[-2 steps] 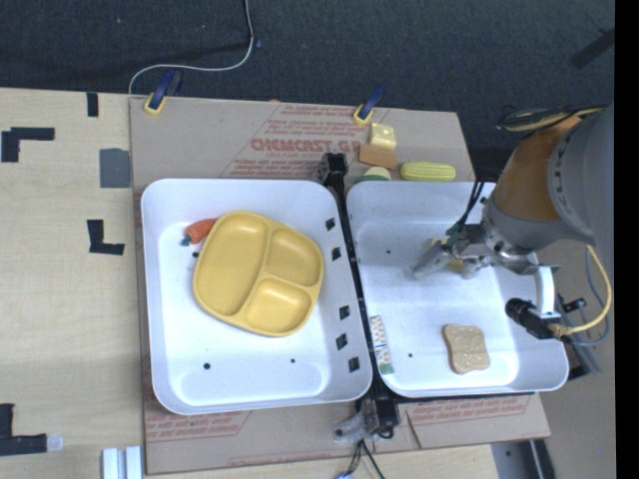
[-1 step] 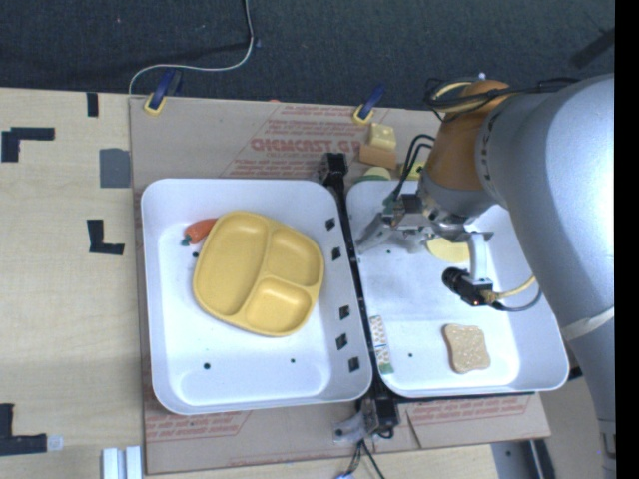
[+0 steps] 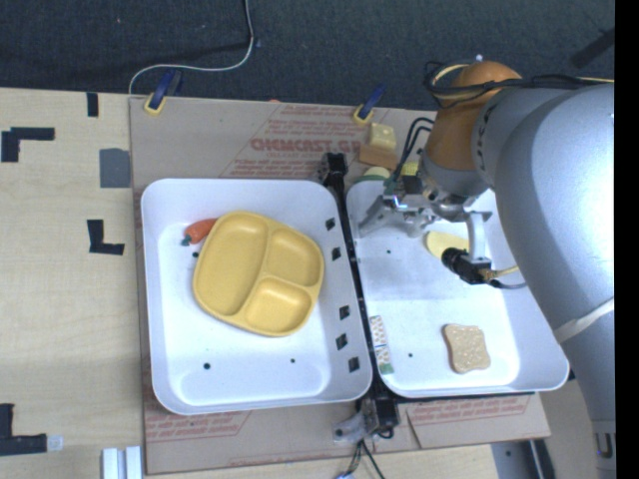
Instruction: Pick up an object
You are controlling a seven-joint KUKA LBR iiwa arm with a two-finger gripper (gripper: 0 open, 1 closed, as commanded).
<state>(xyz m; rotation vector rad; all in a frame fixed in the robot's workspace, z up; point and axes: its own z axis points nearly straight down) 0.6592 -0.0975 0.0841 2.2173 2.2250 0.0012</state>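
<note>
End effector [image 3: 414, 213] low in the right bin's [image 3: 429, 307] far corner — grip state unreadable, can't tell. Yellow piece [image 3: 442, 239] just beside it, likely the target; bread slice [image 3: 466, 347] well nearer the camera — untouched, easy fallback.

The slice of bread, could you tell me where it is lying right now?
The slice of bread lies in the right bin, near its front right corner, apart from the gripper at the bin's far end.
</note>
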